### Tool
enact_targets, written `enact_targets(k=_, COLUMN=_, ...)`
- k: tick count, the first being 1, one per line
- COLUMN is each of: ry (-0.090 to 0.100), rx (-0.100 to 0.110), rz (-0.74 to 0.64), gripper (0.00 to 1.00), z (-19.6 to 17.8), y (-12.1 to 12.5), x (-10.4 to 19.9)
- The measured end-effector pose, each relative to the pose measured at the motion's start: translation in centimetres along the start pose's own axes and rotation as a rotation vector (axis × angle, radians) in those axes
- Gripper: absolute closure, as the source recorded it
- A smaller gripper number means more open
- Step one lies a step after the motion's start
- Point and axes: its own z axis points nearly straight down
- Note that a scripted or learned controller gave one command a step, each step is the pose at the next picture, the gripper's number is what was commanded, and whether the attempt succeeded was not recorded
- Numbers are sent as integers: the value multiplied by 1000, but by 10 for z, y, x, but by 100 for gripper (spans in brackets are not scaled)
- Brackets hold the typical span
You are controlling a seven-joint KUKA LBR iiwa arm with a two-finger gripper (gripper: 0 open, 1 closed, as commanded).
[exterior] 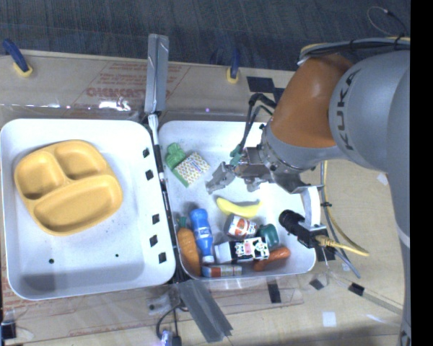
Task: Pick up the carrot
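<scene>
Two white bins side by side. Right bin [303,269] full of small toys and food. Blue bottle [201,234] standing near its bottom left corner.

Carrot [188,250] just left of the blue bottle, touching it, lying flat by the bin wall. Orange and long.

Gripper [218,179] up above the blue bottle and a bit to its right, well apart from the carrot. Pointing left, low over the bin floor. Hard to tell if open or closed, or if anything sits in its grip.

Banana [239,207] up and right of the blue bottle, just under the gripper. Checked pad [191,168] straight above the blue bottle, with a green toy [175,154] beside it. Red can [239,227] just right of the blue bottle. Yellow tray [66,186] far left of the blue bottle, in the other bin.
</scene>
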Motion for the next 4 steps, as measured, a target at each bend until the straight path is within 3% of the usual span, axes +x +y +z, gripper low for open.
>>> enact_targets(k=1, ry=-5, rx=-7, rz=-603, gripper=0, z=-87, y=-16, x=24)
enact_targets(k=2, ry=-7, rx=-7, rz=-1022, gripper=0, z=-193, y=-35, x=70)
enact_targets(k=3, ry=-6, rx=-5, rz=-904, gripper=0, z=-159, y=-32, x=32)
enact_targets(k=4, ry=-5, rx=-7, rz=-423, gripper=0, z=-220, y=-49, x=32)
